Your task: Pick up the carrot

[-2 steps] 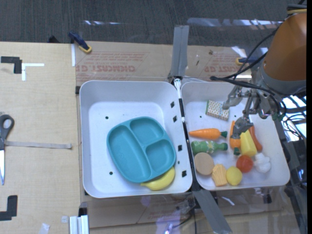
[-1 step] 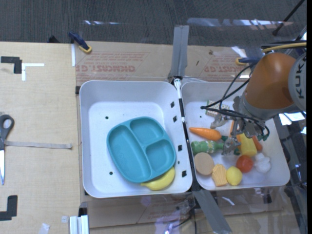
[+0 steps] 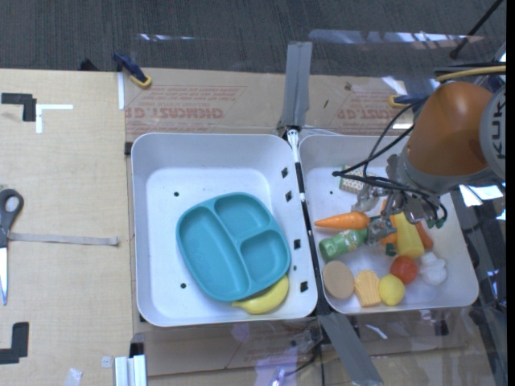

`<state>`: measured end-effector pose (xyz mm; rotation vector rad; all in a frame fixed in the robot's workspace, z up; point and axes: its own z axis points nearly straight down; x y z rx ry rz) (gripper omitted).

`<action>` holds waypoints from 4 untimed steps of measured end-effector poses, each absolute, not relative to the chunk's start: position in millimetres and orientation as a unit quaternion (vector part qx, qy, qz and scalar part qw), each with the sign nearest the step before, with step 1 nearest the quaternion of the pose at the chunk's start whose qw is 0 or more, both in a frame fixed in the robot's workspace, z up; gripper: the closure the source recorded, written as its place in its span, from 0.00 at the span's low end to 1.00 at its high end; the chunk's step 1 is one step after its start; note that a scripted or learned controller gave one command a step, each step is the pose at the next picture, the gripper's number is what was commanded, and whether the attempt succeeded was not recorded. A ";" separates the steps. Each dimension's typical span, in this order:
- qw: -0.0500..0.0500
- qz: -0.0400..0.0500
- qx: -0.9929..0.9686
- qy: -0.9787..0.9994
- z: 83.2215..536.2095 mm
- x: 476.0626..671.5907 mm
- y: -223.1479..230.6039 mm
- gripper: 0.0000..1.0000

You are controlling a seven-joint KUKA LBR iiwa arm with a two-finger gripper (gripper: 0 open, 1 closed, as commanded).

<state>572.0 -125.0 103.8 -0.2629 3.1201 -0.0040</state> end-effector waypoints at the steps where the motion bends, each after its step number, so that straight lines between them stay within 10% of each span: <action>1: 0.005 -0.001 -0.084 0.996 103.9 572.0 -124.9 0.00; 2: 0.002 0.000 0.058 0.998 92.9 571.7 -132.6 0.00; 3: 0.005 -0.001 0.057 0.998 103.2 573.6 -132.1 1.00; 4: 0.006 -0.002 -0.162 0.987 94.5 509.5 -162.5 1.00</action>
